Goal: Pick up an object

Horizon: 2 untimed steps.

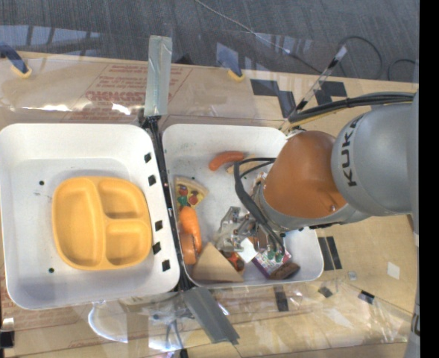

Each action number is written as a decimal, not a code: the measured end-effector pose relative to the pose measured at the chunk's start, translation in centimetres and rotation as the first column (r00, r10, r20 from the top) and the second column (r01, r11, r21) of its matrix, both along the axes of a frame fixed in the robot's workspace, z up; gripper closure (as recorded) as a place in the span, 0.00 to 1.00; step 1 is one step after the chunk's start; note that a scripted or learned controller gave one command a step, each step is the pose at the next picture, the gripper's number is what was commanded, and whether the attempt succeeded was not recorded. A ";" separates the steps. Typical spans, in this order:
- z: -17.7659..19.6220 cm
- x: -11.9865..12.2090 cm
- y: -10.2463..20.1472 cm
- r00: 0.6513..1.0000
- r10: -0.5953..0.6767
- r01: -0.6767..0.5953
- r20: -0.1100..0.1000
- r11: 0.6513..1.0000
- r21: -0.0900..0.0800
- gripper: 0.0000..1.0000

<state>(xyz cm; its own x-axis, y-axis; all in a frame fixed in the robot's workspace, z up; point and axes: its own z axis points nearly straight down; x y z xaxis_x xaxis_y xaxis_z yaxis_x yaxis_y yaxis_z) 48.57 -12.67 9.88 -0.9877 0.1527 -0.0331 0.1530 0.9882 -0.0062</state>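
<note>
Grey arm (368, 162) over right bin (204, 136), yellow tray (100, 221) in left bin (25, 155), gripper (241, 233) low among carrot (190, 226), pizza slice (189, 192) and sausage (226, 159), finger spread impossible to tell.

Two bins sit side by side on the bench — the left bin (10, 200) and the right bin (204, 136), their inner walls touching. In the left bin lies a divided tray (100, 221), roughly central. In the right bin a sausage (226, 159) lies toward the far wall; a pizza slice (189, 193) lies near the left wall, with a carrot (190, 233) just in front of it. A wedge-shaped piece (218, 265) rests at the near wall — the gripper (241, 233) hangs just behind it, the arm (338, 177) reaching in from the right.
</note>
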 end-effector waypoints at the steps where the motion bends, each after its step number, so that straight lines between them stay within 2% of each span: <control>1: -0.5 0.2 3.6 0.989 -0.148 0.149 -0.027 0.989 0.012 1.00; 2: -0.7 6.6 2.2 0.812 -0.582 0.583 -0.032 0.813 0.011 1.00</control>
